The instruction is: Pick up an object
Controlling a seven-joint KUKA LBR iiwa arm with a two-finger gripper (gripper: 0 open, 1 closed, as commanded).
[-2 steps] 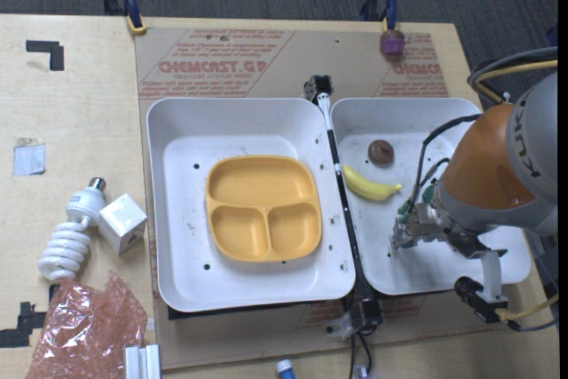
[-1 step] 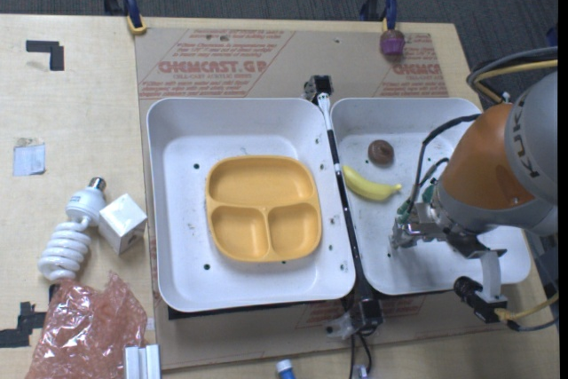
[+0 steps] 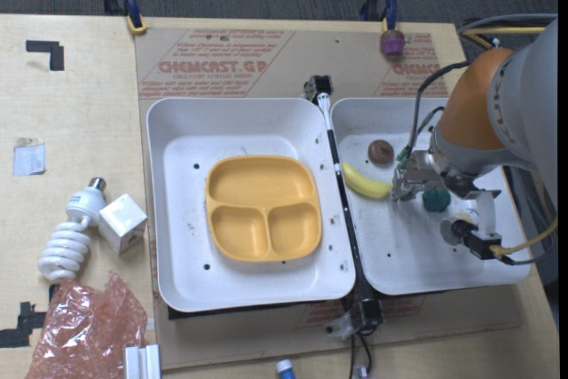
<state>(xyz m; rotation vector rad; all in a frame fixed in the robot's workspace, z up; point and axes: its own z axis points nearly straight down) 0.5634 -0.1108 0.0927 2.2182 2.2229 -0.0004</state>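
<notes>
While nothing was yet seen to be lifted, the scene could be read from left to right: on the bench a spiral light bulb and a small white cube lay outside the bins, and a yellow divided tray sat in the left bin. Within the right bin, a banana lay near the dividing wall, a brown round object beyond it, and a teal object just beside the gripper. Whether the jaws were open or closed could not be told. The approach step was judged to be in hand; a settled descent onto one object would be required next.
</notes>
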